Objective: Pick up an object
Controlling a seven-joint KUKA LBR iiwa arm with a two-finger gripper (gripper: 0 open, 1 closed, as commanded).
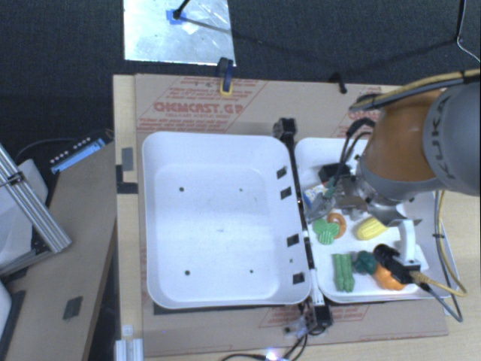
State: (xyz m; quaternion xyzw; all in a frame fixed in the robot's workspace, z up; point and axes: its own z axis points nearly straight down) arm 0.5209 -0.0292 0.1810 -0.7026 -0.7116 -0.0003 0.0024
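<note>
Green round ridged toy (326,232) is recorded in the right shallow white bin (314,150), at the 9 o'clock side of the bin floor, close to the divider. A small orange ring (337,220) is seen touching it at its 1 o'clock edge. A yellow rounded plastic piece (370,228) lies just beside it at 3 o'clock. A green elongated ridged toy (343,271) is noted at 6 o'clock of the round toy, near the bin's lower rim. A dark teal lump (366,262) sits just beside that at its 3 o'clock, and an orange rounded piece (388,278) lies further along at the bin's 5 o'clock corner.

The two-finger gripper (337,200) is positioned over the right bin, just beyond the round toy at its 12 o'clock, under the grey arm with orange band (402,145). Whether the jaws are released or clenched cannot be told; they are hidden by the wrist. No object is seen grasped.

The left shallow white bin (154,201) lies at 9 o'clock of the right bin.
</note>
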